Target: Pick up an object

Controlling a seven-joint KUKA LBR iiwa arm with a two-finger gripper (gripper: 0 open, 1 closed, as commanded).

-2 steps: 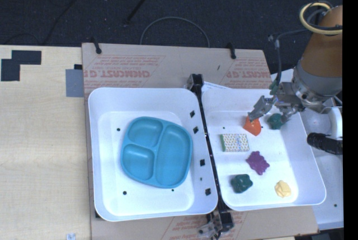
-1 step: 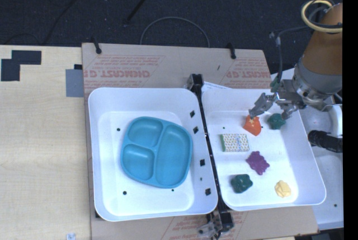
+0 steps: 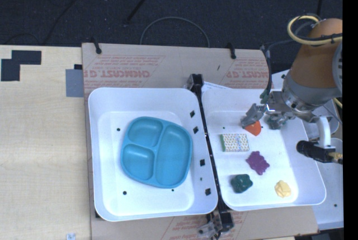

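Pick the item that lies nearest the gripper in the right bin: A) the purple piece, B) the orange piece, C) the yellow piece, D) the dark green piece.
B: the orange piece sits right beside the gripper at the bin's far end, while the other items lie nearer the camera.

The scene is viewed by one fixed camera set above the worktop (image 3: pixel 39 138), angled down at a slant. Both white bins (image 3: pixel 106 121) are framed at moderate distance; dark floor is seen beyond.
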